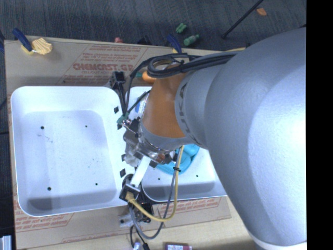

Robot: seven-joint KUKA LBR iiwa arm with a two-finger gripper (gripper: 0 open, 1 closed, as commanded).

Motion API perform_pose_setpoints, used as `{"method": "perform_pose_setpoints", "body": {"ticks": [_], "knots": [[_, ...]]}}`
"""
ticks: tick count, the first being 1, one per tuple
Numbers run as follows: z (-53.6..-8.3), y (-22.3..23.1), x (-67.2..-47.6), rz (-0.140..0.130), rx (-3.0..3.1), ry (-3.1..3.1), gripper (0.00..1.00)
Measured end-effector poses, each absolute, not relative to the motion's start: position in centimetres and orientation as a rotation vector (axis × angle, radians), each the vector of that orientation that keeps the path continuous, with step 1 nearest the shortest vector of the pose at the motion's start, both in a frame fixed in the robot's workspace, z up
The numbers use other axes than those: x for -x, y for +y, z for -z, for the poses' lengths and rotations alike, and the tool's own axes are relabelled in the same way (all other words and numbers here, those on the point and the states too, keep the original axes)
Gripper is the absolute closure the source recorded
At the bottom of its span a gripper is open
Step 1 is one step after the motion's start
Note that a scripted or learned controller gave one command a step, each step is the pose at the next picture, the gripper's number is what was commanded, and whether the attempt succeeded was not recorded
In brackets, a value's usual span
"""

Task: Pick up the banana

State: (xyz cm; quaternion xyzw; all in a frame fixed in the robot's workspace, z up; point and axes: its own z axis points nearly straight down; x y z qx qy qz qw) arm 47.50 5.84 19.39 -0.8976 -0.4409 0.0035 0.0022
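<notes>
Two shallow white bins lie side by side on a brown printed cardboard sheet (93, 61) that covers the bench. The left bin (15, 139) is a smooth moulded tray with rounded corners and a few small dark dots on its floor. The right bin (208, 187) is largely covered by the arm, and its near rim and a strip of floor remain in view.

The arm (250, 139) enters from the right as a broad, smooth grey cylinder and narrows to the glossy orange band (161, 108) above the wrist. It is angled downward and to the left, so that the wrist hangs over the left side of the right bin, close to the wall between the two bins. A bundle of black cables (171, 61) loops over the top of the band. Below the band sit a metallic flange and the gripper (136, 163), seen from behind among brackets and a white bar. Whether the gripper is spread or pressed together cannot be told from this angle, and nothing can be seen held in it.

A thin yellow cable (175, 191) hangs from the wrist and curves across the near rim of the right bin. A soft-looking blue item (187, 158) lies on the floor of that bin, just beside the wrist and partly under the arm. Where the banana lies cannot be told.
</notes>
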Motion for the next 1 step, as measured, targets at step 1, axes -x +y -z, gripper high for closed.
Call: {"method": "perform_pose_setpoints", "body": {"ticks": [1], "knots": [[-19.44, 5.78, -47.53, -0.009, 2.817, -1.383, 0.0]]}}
